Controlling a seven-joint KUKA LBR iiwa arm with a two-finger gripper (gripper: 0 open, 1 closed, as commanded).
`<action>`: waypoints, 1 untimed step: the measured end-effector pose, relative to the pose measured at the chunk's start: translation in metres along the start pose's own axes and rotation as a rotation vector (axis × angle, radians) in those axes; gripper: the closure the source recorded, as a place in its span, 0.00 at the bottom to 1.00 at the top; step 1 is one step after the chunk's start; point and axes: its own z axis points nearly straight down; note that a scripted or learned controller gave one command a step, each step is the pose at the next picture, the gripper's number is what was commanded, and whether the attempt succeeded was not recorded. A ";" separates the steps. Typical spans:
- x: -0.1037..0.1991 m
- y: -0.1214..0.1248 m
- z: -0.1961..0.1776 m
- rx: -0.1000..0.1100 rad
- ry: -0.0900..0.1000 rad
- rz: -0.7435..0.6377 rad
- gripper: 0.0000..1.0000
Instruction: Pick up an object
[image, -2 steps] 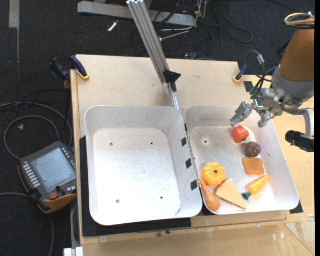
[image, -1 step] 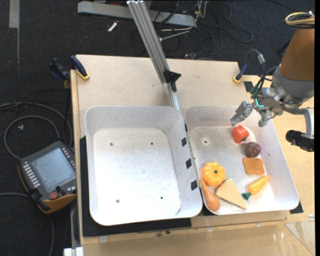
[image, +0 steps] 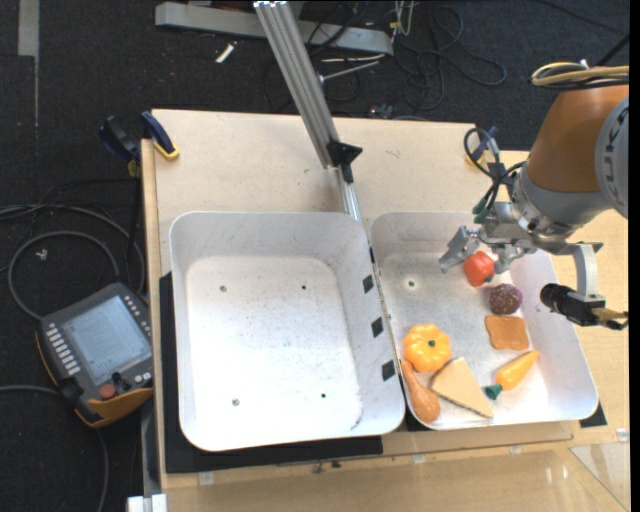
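Right now the gripper (image: 483, 257) hangs over the right bin (image: 575, 400), fingers spread, a small red toy tomato (image: 480, 267) sitting between them; contact unclear, so no firm hold judged. It looks light, hard plastic, smooth and round, likely to squirt out. Best taken across its widest middle. Nearby: dark berry (image: 505, 298), toast slice (image: 506, 333), pumpkin (image: 427, 348).

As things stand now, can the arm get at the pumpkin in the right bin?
Probably yes. The pumpkin lies open from above in the right bin, and the gripper hangs just up-right of it, over the tomato. The cheese wedge and the brown piece crowd its lower side, so a descent may nudge them.
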 end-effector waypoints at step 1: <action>-0.007 0.006 0.056 -0.001 -0.001 0.003 0.00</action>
